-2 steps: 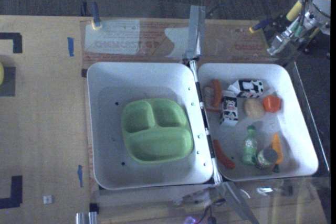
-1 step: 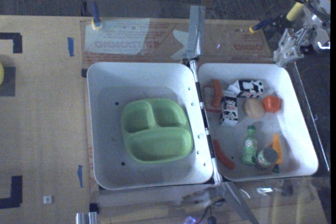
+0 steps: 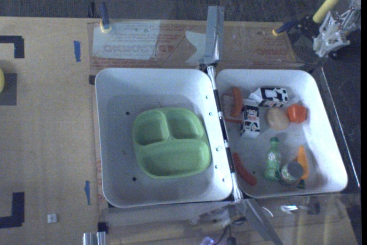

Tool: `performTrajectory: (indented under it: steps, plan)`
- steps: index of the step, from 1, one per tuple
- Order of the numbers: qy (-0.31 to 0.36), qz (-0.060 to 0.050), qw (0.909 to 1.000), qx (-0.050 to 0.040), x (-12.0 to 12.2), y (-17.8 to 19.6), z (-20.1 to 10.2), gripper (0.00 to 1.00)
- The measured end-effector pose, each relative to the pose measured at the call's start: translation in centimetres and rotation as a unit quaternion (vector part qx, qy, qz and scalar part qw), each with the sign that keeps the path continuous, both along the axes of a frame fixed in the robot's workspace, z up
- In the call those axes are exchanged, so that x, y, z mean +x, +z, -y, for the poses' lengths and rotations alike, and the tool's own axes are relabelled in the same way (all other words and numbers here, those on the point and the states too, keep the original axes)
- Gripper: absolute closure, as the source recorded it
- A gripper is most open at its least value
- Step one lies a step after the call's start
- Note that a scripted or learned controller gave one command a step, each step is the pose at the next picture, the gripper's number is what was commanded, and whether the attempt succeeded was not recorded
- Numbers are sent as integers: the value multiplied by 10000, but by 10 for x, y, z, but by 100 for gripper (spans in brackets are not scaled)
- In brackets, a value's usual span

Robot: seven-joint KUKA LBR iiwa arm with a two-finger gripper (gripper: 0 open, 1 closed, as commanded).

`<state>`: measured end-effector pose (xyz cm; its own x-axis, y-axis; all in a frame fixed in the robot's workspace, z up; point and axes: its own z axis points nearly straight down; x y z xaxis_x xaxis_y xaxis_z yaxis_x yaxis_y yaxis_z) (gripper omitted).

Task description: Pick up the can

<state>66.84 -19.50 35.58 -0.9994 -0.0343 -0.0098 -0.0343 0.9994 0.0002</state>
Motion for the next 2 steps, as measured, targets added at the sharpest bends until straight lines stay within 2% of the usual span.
performTrajectory:
  steps: [1, 2]
  plan:
    - [1602, 9, 9871, -14, -2, 65, -3, 100]
    - [-2126, -30, 9771, 12, 0, 14, 9, 100]
